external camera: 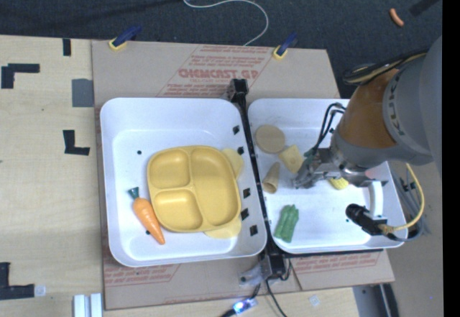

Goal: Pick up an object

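In the camera view, the surface (43,164) carries a cardboard sheet (215,71) with two white bins side by side on it. The left bin (122,118) holds a yellow divided tray (192,188), which lies near the bin's middle and tilts slightly toward the right wall. A carrot (148,218) lies just beside the tray's lower left corner, its green end pointing up-left.

The right bin (309,240) holds several small things. A tan disc (270,138) sits near the upper left corner. Just below and right of it is a pale yellow block (292,157), and a cone (272,177) lies close to the left wall. A green piece (287,223) lies near the bin's lower left. A small yellow thing (338,182) shows just beside the arm's wrist.

The arm (388,118) reaches in from the right, its orange band above the wrist. The end effector (305,175) is low in the right bin, between the block and the cone on one side and the small yellow thing on the other. Whether it is spread or pressed together, I cannot tell; it is dark and seen from above. A white cable (237,6) loops on the dark floor beyond the cardboard.
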You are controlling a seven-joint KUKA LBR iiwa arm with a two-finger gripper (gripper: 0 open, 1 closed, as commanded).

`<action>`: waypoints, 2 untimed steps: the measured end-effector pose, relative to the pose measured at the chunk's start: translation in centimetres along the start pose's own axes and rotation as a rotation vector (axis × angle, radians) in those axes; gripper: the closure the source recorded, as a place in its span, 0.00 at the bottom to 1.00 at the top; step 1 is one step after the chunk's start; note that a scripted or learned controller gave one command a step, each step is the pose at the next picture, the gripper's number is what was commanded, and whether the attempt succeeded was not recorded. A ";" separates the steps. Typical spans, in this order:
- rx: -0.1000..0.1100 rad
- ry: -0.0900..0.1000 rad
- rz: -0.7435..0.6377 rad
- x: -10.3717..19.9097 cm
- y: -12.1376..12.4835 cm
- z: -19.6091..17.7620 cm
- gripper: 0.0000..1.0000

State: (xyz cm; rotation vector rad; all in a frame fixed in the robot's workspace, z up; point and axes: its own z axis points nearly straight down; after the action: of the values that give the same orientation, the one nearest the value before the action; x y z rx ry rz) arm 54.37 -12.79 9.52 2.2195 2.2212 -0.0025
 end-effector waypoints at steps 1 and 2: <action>-0.004 0.001 -0.001 0.1 0.8 -6.1 1.00; -0.003 0.002 -0.001 0.6 0.4 -10.6 1.00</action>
State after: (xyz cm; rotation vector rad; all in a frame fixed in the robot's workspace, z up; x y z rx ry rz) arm 54.74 -12.12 20.09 2.2176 2.2221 0.0028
